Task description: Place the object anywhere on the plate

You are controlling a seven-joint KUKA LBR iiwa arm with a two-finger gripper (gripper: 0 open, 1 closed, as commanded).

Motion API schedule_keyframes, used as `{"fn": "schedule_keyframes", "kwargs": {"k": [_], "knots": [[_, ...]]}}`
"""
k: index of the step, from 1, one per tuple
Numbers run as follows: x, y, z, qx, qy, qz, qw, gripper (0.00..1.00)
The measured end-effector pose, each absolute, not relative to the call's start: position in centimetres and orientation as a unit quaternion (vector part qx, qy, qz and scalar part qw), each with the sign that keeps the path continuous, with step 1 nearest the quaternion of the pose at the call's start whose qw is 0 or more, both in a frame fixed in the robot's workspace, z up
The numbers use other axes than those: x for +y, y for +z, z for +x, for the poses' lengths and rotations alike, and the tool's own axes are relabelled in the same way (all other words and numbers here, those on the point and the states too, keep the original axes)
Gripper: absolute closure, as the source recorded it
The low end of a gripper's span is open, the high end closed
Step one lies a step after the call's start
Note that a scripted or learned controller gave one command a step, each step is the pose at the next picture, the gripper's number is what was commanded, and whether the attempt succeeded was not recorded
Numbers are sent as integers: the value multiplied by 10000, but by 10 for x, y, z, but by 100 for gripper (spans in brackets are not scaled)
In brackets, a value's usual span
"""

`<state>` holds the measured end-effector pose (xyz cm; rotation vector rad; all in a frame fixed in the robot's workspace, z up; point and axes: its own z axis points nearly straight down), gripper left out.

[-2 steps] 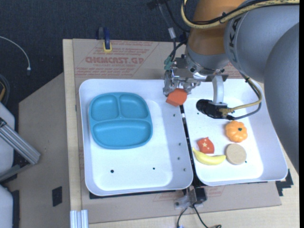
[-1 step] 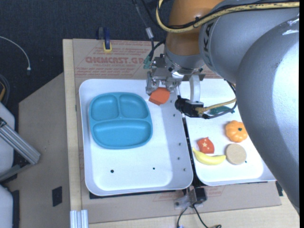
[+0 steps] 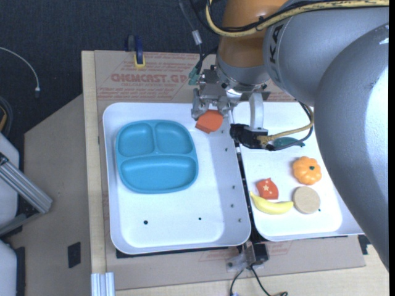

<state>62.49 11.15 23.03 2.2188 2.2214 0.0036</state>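
Hand (image 3: pixel 208 111) grips an orange object (image 3: pixel 209 122) above the left bin (image 3: pixel 216 184), just right of the blue plate (image 3: pixel 157 156).

bright, even overhead light; soft shadows, slightly blurry overall.

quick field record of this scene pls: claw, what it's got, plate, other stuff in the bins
claw: over the left bin's far right corner, shut on orange object
orange object: between the claw's fingers, just right of the plate, not over it
plate: blue plate, three compartments, far left part of left bin
right bin: holds pumpkin, strawberry, banana, tan disc
task state: object not yet on plate
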Motion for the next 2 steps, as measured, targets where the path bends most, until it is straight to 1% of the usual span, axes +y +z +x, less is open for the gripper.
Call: {"fn": "schedule_keyframes", "kwargs": {"k": [1, 2], "knots": [[106, 214, 629, 7069, -16, 7073, -8, 100], [107, 215, 629, 7070, -10, 7072, -5, 0]]}}
